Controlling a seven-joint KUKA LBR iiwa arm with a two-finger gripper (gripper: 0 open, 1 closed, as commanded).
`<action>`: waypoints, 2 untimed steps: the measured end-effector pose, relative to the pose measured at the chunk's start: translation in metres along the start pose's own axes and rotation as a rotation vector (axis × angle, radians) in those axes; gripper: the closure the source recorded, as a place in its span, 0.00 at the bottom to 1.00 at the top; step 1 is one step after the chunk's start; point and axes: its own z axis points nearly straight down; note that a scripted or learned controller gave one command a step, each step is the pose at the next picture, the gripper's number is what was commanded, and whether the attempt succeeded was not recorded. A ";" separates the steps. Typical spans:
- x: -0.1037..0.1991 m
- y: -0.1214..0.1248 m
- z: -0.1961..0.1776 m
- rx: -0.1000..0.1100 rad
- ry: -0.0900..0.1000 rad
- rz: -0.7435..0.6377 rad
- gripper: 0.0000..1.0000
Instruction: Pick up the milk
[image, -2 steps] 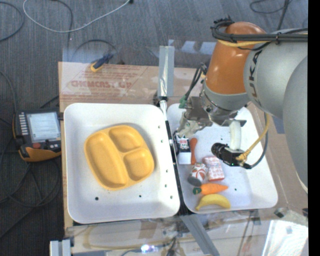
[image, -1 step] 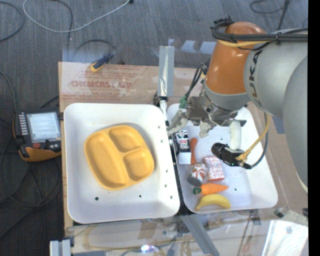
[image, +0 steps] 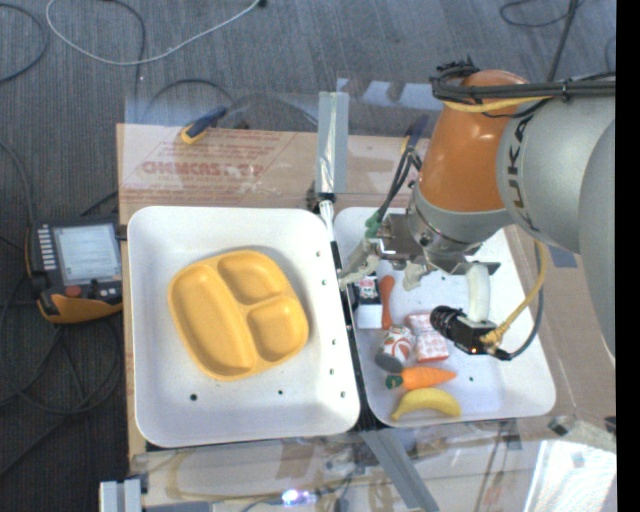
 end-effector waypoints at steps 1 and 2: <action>-0.015 0.037 0.070 0.002 0.001 0.014 0.00; 0.001 0.035 0.022 0.000 0.000 0.412 0.00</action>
